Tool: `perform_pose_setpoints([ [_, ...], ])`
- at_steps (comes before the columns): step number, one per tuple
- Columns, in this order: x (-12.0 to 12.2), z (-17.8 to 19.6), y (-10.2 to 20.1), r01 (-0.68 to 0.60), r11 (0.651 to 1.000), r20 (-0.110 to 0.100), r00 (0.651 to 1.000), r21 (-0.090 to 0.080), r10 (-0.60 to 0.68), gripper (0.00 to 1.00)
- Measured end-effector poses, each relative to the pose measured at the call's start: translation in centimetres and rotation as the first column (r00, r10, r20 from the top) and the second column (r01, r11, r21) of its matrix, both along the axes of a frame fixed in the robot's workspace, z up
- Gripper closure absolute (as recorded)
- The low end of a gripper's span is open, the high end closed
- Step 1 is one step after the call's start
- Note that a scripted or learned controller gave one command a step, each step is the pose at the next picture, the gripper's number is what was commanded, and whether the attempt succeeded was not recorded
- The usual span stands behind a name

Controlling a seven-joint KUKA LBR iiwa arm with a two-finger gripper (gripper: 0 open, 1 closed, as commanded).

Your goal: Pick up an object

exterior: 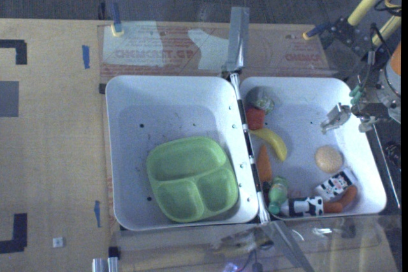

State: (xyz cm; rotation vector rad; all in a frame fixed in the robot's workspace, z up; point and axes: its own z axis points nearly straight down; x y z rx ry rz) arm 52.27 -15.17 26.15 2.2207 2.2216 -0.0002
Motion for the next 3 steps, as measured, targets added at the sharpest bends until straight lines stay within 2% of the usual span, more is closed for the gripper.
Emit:
perform_pose_setpoints([
  [1, -4.3, -6.4, -7.2, -0.028, 1.0, 0.0, 1.0, 0.0, 0.028, 0.0],
  [2, -4.1, -17.5, -3.7, 0.012, 1.0, 0.006, 1.0, -0.001, -0.012, 0.0],
  [3, -3.8, -16.3, -3.9, 0.015, 1.0, 0.019, 1.0, -0.006, -0.015, 1.0],
])
